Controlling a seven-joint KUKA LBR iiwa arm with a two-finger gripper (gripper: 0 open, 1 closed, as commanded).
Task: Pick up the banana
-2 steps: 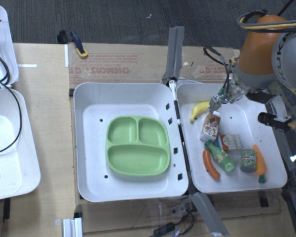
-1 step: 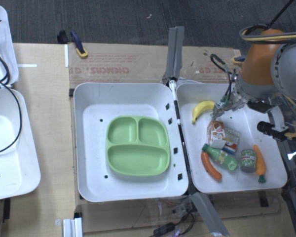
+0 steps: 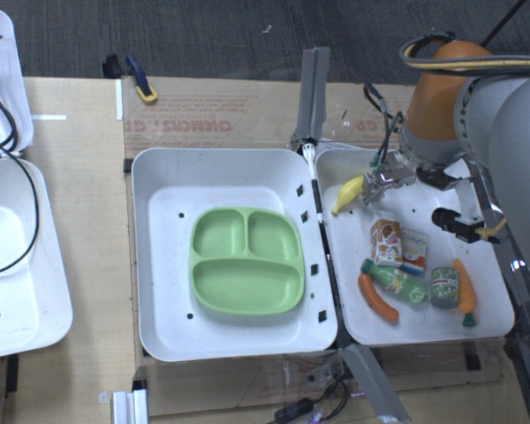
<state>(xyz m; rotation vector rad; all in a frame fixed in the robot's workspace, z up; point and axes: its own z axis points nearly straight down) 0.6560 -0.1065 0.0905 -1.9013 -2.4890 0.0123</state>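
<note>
Banana [image 3: 347,194]: tucked into the far left corner of the right bin [image 3: 503,321], just beside the wall shared with the left bin [image 3: 150,237], yellow and tilted, one end pointing toward the gripper [image 3: 382,182]. Well apart from the clutter nearer the front: small carton [image 3: 389,241], green bottle [image 3: 394,280], orange sausage-looking thing [image 3: 379,299], little can [image 3: 442,287], carrot [image 3: 465,290]. Over in the left bin, just a green divided plate [image 3: 247,261], not in the way.

Gripper down low right at the banana's right end, touching or nearly touching, hard to call from this angle. Jaws: honestly can't tell if wide or narrow, too dark and tangled up with cables there. Definitely can't say banana is held.

Stuff that could go sideways, imo:
- Grabbing only the tip instead of the middle. Curved, smooth skin, so probably swings or slides out on the lift.
- Closing off-centre and just nudging it tighter against the bin wall, leaving no room to get around it.
- Coming down too close to that corner and clipping the rim.
- Squeezing too hard and bruising it, if a real one and not plastic.

Would aim closer to the thick middle before lifting.
</note>
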